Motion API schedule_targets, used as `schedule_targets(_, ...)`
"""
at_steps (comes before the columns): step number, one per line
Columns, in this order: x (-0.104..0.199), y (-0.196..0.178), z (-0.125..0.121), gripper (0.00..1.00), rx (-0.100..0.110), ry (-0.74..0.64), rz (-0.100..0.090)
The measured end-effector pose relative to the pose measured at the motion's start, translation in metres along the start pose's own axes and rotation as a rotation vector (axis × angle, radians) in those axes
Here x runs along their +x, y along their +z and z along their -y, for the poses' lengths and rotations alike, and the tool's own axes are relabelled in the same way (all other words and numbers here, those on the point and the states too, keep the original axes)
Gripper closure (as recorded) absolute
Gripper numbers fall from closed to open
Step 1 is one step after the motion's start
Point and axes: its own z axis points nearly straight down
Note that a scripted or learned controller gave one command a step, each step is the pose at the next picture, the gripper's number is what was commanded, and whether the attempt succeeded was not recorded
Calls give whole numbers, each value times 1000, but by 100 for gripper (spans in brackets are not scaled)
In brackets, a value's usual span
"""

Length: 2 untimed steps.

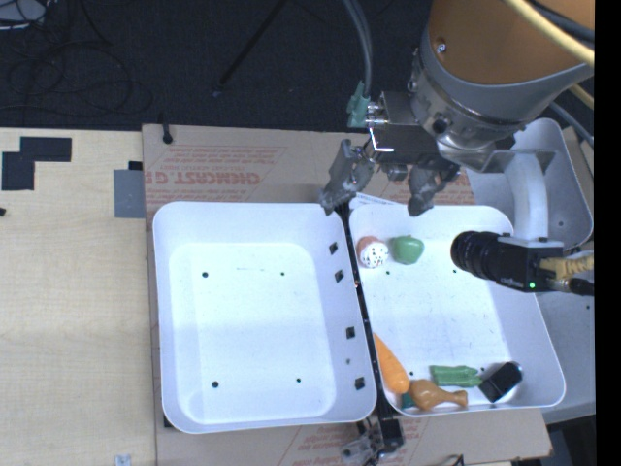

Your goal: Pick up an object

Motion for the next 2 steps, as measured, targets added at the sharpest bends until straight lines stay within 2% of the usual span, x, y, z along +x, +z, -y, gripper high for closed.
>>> schedule_targets(1,2,-9,-1,100,3,-9,1)
schedule_targets(2,-30,130,0,100,13,4,5)
